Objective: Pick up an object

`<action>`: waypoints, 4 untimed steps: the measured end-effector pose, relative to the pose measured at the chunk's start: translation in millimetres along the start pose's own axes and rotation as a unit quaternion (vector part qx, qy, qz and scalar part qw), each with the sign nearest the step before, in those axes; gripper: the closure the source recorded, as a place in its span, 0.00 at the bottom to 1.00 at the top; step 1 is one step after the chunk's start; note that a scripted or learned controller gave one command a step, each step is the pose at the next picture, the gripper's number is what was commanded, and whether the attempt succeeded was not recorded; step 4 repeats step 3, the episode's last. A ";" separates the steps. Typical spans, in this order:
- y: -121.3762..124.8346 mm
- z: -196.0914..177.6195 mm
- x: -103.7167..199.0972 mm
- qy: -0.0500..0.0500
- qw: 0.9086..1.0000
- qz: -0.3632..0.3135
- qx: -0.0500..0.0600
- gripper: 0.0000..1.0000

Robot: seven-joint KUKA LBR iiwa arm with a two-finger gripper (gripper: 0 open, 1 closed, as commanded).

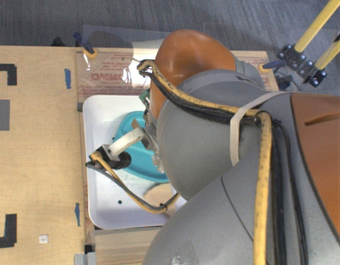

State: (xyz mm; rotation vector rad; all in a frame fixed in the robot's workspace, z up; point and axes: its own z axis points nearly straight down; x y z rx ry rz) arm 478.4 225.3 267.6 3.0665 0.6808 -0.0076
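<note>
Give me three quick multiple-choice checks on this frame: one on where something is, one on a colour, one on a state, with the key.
1. Where is the teal object?
A. On the tan board at the left
B. In the white bin, under the arm
C. On the grey floor at the top

2. What colour is the band above the arm's wrist?
A. Orange
B. Green
C. Purple

3. How does the arm stand relative to the bin?
A. Parked off to the side, away from it
B. Reaching over it, covering much of it
C. Lying flat on the tan board

Key: 1 B, the teal shape lies on the bin's white floor beside the arm's end. 2 A, the rounded band at the top of the arm is orange. 3 B, the grey body hides the bin's right part.
</note>
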 end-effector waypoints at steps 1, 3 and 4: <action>1.0 38.3 0.0 0.001 0.994 0.106 0.000 1.00; 0.4 -46.6 0.8 0.003 0.995 -0.097 0.000 1.00; 0.4 -46.6 0.8 0.003 0.995 -0.097 0.000 1.00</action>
